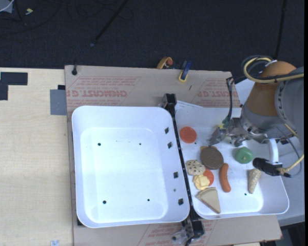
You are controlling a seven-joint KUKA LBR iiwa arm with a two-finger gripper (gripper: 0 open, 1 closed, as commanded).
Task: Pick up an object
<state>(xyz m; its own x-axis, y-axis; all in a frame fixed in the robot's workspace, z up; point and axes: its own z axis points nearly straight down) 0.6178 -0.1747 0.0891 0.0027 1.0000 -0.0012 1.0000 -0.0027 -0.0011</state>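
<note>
Pick not yet done, by our reading: we found all toy food lying in right bin [277, 209] — orange disc [188, 134], brown patty [212, 158], cookie [194, 167], sausage [225, 178], wedge [210, 199], cone [253, 180], green piece [243, 155]. Gripper [231, 135] hung over bin's upper middle, near patty and green piece; nothing seen in it. Opening we could not tell: wrist and cables obscured it. Left bin [79, 163] sat alongside.

Arm [277, 101] cut off at right edge; gripper [231, 134] partly hidden under wrist; cardboard [159, 234] clipped at bottom.
</note>
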